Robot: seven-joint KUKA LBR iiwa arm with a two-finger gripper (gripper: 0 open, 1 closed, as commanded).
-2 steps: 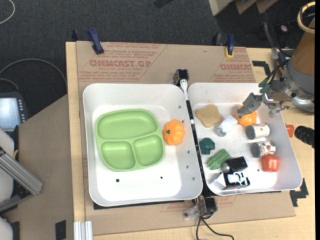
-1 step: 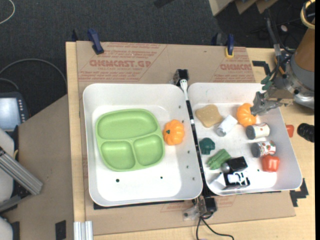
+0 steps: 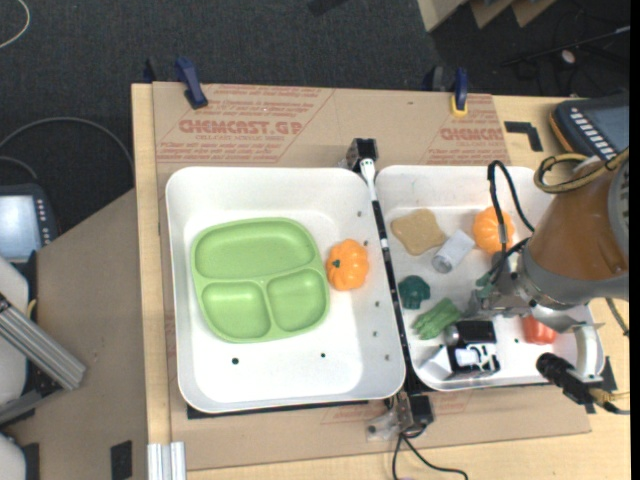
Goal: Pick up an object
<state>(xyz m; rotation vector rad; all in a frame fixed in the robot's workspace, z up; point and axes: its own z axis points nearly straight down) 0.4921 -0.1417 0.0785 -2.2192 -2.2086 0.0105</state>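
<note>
One gripper (image 3: 470, 343) hangs low over the front of the right bin (image 3: 425, 368), a black and white block at the end of the grey arm (image 3: 575, 243) that reaches in from the right; whether it is open or closed I cannot tell, and no object shows in its grasp. Just beside it on the left lies one light green object (image 3: 436, 318), with one dark green object (image 3: 413, 290) a little beyond. Farther back sit one tan flat piece (image 3: 418, 230), one white cylinder (image 3: 452, 251) and one orange ball (image 3: 490, 228), the ball partly behind a black cable. One red piece (image 3: 540, 332) peeks out under the arm near the right wall. Room is tight at this front edge. Two bins stand side by side; the left bin (image 3: 200, 368) holds one green divided tray (image 3: 260, 278) and one small orange pumpkin (image 3: 347, 265) near the shared wall, with bare floor along its front
</note>
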